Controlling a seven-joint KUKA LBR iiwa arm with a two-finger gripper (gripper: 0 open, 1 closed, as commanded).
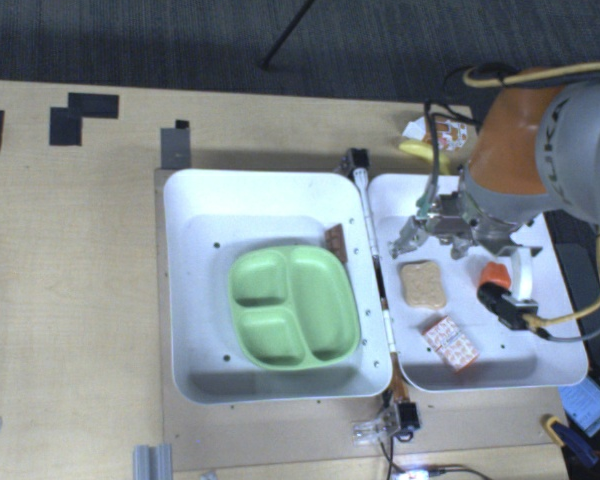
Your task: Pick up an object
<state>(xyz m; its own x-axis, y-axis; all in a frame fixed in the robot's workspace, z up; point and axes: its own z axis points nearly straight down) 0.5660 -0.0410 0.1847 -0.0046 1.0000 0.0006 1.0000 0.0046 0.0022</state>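
Note:
My gripper (433,242) hangs over the back of the right bin (560,368), open, with its fingers spread and nothing between them. Just in front of it lies a tan square piece like a sponge or slice of bread (423,284). A small box with a red and white pattern (450,343) sits nearer the front of that bin. A small orange-red object (493,271) lies to the right of the tan piece, partly hidden by the arm's hardware. In the left bin (195,268) rests a green divided plate (293,306), with a small brown item (334,238) at its back right edge.
The ridge (377,278) where the two bins meet runs just left of the gripper. Behind the right bin, on the bench, lie a yellow item (415,150) and a patterned packet (452,133). Black blocks (80,118) sit at the bench's far left.

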